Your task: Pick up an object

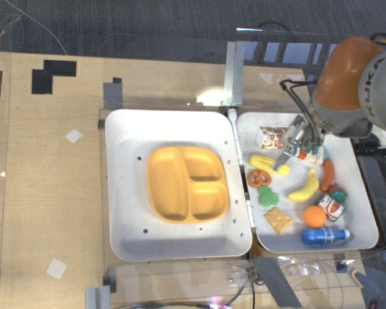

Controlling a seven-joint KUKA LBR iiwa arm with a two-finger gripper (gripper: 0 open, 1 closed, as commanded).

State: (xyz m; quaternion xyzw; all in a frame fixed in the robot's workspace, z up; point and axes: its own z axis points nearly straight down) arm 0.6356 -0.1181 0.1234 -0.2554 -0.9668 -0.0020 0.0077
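The right bin (367, 227) holds several small toy foods. Among them are a yellow banana (303, 188), an orange (314, 216), a blue bottle (325, 236), a tan cracker (278, 220), a green piece (267, 197), a brown pretzel (259, 177) and a yellow piece (260, 163). A red sausage (327, 171) and a red can (332, 206) lie by the right wall, and a printed packet (269, 137) lies at the back. My gripper (282, 165) hangs low over the bin's upper middle, just right of the yellow piece and above the banana. Nothing is visibly held.
The left bin (125, 237) carries a yellow divided plate (186, 182). A metal post (235, 73) stands behind the seam between the bins. The arm's orange band (341, 76) looms over the right bin's back right corner. Cables run beside the wrist.
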